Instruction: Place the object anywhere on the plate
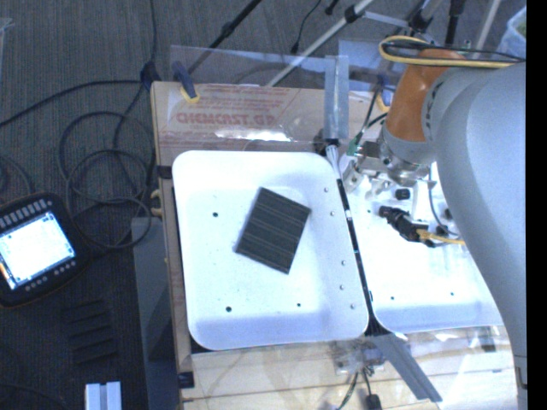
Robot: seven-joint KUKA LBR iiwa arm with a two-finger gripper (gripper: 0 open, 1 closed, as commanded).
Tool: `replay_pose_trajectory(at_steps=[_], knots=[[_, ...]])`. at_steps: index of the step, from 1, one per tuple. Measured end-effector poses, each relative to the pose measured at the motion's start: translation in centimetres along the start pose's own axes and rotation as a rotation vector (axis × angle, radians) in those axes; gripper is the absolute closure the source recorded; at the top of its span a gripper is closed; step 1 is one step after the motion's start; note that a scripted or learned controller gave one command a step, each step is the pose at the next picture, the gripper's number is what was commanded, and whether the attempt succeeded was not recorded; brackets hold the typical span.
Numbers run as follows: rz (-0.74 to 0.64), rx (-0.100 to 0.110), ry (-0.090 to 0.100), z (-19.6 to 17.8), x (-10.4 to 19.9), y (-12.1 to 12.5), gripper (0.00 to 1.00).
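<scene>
Matt ribbed dark plate (273, 230) (rubbery-looking) in a glossy white bin (214, 314).

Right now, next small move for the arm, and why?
Probably lift clear and carry the gripper left toward the dark ribbed plate. The gripper sits low over the right bin, near its upper left corner, while the plate lies flat in the left bin. I cannot make out an object at the gripper, so check that first.
</scene>
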State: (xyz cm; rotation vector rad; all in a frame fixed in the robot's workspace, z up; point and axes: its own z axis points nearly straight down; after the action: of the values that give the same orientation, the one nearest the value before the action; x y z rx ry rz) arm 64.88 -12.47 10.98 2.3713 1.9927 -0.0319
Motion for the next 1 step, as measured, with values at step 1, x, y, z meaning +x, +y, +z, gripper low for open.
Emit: replay_pose_trajectory(at_steps=[1], knots=[[-0.462, 0.011, 0.045, -9.85, 0.86, -3.52, 0.0]])
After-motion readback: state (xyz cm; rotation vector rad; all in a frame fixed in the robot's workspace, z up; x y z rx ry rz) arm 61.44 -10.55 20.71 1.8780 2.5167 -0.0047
